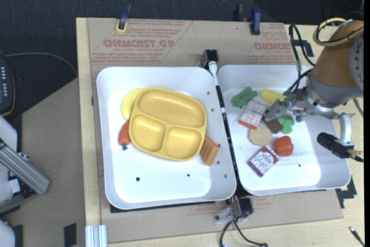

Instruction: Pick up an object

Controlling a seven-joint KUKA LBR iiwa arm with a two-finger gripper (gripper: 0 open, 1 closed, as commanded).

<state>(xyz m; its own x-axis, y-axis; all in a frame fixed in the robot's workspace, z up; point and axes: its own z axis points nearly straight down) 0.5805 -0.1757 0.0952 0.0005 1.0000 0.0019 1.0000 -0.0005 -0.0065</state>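
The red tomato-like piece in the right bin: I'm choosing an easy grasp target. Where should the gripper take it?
Probably straight from above, fingers closing across the middle of the red piece. It looks small and rounded, with bare bin floor on its right; the maroon packet lies close on its left.

Arm enters from right, orange band (338, 61) above grey wrist (329, 92). Wrist angled down-left. Gripper (281, 114) low, pointing left; finger state not discernible at this res.

We see 2 white bins (110, 142) of smooth, shiny plastic. The yellow tray (167, 123) looks like smooth plastic too. The desk (87, 95) is flat, dull wood. The small red packet (263, 160) looks shiny.
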